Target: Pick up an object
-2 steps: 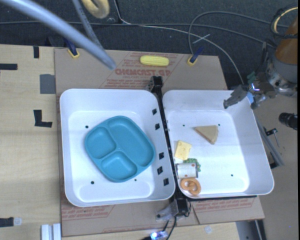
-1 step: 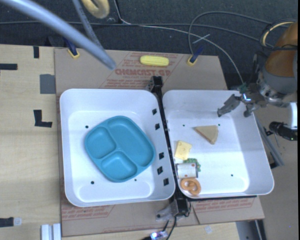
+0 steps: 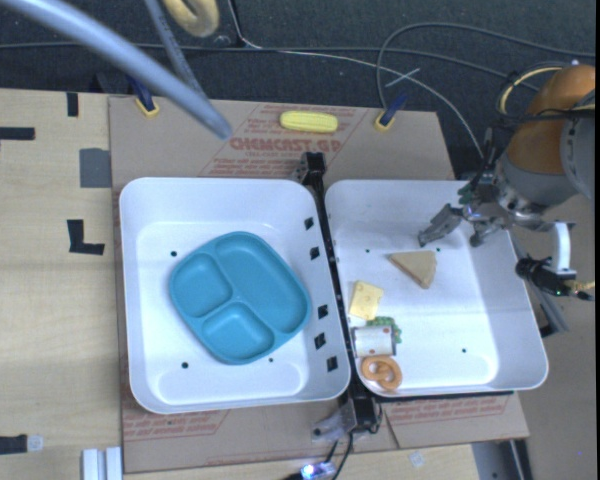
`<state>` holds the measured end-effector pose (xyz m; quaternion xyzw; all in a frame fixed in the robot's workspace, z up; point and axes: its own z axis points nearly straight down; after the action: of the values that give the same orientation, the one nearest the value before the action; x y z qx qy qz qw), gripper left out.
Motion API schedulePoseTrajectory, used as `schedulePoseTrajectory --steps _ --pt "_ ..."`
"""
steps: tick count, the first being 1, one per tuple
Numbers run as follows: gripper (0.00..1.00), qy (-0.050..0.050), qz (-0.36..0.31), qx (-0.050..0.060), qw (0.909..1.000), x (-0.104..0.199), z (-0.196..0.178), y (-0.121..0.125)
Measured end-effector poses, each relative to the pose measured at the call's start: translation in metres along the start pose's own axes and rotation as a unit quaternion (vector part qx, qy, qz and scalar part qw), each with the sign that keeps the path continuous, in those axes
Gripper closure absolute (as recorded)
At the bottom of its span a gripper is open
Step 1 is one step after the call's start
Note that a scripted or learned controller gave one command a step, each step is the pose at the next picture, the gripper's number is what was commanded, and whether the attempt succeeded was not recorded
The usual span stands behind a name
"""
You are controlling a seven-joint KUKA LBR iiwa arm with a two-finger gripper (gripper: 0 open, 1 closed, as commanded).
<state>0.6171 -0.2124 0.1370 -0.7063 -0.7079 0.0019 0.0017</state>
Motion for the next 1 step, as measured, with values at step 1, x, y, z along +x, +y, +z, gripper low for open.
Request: schedulePoseTrajectory --steps 1 --pt "0.00 -0.001 0.000 -0.003 1.0000 0.0009 0.0524 0.0005"
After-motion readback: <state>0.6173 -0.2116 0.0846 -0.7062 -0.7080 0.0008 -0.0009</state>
